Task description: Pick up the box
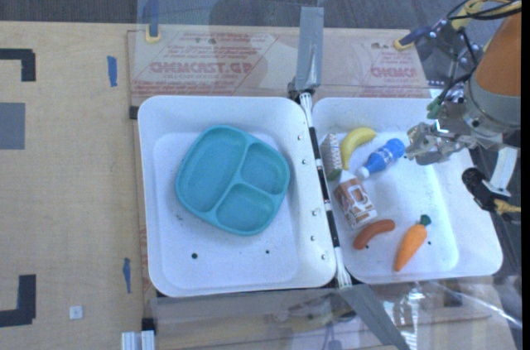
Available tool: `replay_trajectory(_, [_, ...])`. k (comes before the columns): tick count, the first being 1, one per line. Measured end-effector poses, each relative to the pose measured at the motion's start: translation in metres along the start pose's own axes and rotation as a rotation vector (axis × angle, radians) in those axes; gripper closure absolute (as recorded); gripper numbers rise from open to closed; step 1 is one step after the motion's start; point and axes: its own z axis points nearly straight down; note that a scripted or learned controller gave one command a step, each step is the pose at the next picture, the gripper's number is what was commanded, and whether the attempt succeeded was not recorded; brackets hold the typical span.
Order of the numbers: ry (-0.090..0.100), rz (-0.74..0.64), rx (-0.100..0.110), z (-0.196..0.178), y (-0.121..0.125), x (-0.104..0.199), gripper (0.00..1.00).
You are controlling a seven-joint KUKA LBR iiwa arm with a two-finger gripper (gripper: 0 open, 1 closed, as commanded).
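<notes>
Two white bins on your table. Box (355, 202) lies flat in right bin (472, 257), between bottle (382, 157) and sausage (373, 232), carrot (411, 243) nearby. Pincer (424, 143) hangs above bin's upper right; opening you cannot tell. Teal plate (233, 179) in left bin (166, 257).

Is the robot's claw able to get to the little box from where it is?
Probably yes. The claw hovers over the right bin; the box lies uncovered, though bottle and sausage crowd it.
</notes>
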Motion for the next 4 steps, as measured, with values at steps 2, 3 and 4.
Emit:
replay_trajectory(2, [-0.001,0.368,0.002,-0.042,-0.02,-0.001,1.0])
replay_trajectory(3, [-0.002,0.643,-0.001,-0.051,0.004,0.028,1.0])
replay_trajectory(4, [-0.001,0.566,-0.001,-0.094,0.013,0.133,1.0])
